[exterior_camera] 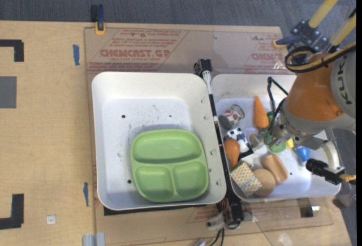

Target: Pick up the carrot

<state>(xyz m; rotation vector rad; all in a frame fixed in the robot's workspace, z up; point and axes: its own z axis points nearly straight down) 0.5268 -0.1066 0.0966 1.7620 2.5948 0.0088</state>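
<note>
Two white bins (107, 126) on a tan bench. A pale green divided plate (168, 164) in the left one. An orange carrot (260, 112). Grey arm (317, 98) with an orange band.

We take the right bin (223, 83) as our landmark. To its left, touching along one wall, sits the left bin (113, 98), and in that bin's near half lies a divided tray (168, 164). Inside the right bin, the carrot (260, 112) lies toward the far side. Left of the carrot we find a can (232, 114); nearer us lie a bread roll (275, 167) and a patterned block (245, 177). The gripper (272, 138) hangs over the bin's middle, just in front of the carrot.
</note>
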